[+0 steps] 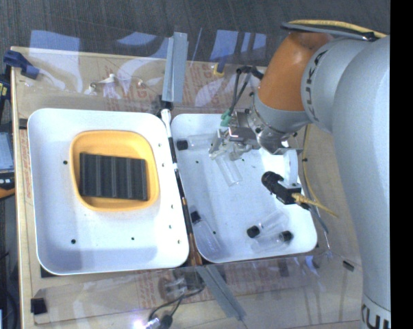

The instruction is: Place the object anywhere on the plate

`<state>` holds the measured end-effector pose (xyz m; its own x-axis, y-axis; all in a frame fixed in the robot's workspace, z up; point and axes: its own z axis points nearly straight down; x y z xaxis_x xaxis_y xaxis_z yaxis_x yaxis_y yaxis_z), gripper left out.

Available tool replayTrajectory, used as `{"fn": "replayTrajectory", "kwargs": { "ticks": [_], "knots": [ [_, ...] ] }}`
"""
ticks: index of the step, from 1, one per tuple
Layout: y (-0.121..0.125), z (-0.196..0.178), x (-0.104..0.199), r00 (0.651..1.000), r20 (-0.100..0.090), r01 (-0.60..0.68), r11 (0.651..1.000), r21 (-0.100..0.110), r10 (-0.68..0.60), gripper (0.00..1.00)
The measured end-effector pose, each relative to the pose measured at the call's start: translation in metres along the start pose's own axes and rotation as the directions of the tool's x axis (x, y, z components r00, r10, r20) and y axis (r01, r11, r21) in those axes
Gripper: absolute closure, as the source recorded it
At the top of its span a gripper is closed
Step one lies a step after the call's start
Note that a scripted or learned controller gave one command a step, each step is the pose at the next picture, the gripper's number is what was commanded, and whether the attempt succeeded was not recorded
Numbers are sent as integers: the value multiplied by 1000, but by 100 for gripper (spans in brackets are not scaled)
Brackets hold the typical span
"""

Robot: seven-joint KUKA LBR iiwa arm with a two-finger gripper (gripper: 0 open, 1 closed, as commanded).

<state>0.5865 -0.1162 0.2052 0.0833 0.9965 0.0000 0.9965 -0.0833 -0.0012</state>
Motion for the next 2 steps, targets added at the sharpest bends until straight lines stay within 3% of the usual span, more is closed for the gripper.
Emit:
{"fn": "replayTrajectory", "kwargs": {
  "ticks": [1,2],
  "knots": [
    [21,-5,43,978,0,207,978,-1,-207,100],
    [23,14,71,918,-2,397,918,4,-397,100]
  ]
}}
